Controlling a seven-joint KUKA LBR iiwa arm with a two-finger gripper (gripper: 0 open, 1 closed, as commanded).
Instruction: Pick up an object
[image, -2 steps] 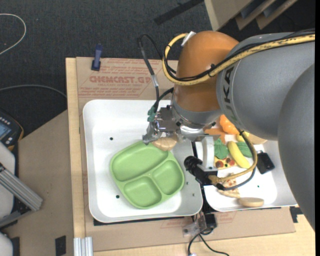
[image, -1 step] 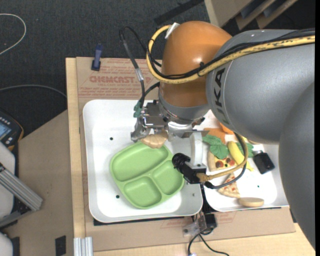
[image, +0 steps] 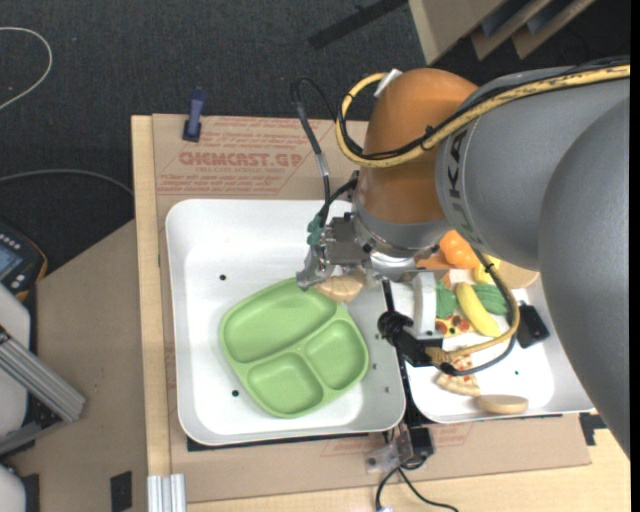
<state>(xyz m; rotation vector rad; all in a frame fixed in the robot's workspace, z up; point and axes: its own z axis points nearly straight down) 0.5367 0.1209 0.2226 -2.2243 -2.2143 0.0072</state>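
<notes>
- The grey arm (image: 560, 170) with its orange band (image: 415, 110) looms nearest the lens, reaching in from the right.
- The gripper (image: 322, 268) hangs low over the left bin (image: 190, 300), at the far edge of a green divided plate (image: 293, 348) — whether it grips anything cannot be told.
- A tan, rounded object (image: 343, 289) lies just beside it, touching the plate's rim.
- The right bin (image: 545, 385) holds a banana (image: 476, 309), an orange piece (image: 458, 249) and a pale wooden piece (image: 500, 403).

Green divided plate (image: 292, 352), white bins (image: 195, 300), yellow banana (image: 476, 310), orange-banded grey arm (image: 420, 140), tan bench with red lettering (image: 240, 158)
</notes>
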